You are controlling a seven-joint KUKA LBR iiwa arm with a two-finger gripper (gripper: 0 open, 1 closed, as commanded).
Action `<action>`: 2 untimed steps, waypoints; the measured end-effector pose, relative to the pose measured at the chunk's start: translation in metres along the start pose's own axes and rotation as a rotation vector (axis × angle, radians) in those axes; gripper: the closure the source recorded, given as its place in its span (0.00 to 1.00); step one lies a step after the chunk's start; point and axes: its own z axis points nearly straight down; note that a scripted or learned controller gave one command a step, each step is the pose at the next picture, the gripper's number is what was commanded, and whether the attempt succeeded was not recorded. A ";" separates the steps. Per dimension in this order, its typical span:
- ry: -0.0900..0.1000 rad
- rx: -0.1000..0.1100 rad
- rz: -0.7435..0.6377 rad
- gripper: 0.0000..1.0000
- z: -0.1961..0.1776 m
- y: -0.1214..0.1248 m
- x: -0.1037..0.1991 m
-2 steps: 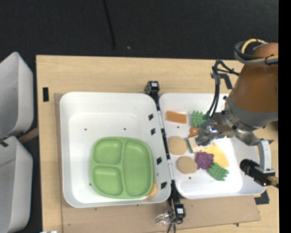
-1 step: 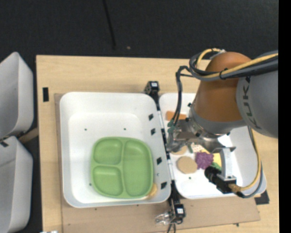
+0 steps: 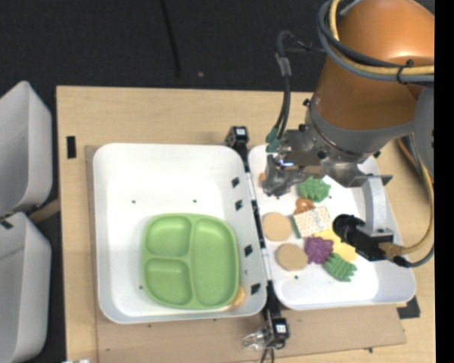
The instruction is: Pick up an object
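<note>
End effector (image 3: 276, 178) sits low at the right white plastic bin's (image 3: 390, 286) 10 o'clock corner w/ grip state unclear, toys clustered ~center incl. round tan cookie-like disc (image 3: 275, 226), so risk = snagging the wall, grabbing nothing.

Toys (image 3: 312, 229) crowded; left bin (image 3: 136, 172) roomier

Wood bench (image 3: 76, 119) w/ 2 white bins (image 3: 113, 278)

Grey arm (image 3: 363, 123), broad orange band (image 3: 378, 40), black cables (image 3: 286, 89)
</note>
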 end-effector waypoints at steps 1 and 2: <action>0.001 0.003 -0.002 1.00 -0.097 0.001 0.063; -0.007 0.005 0.020 1.00 -0.164 0.000 -0.069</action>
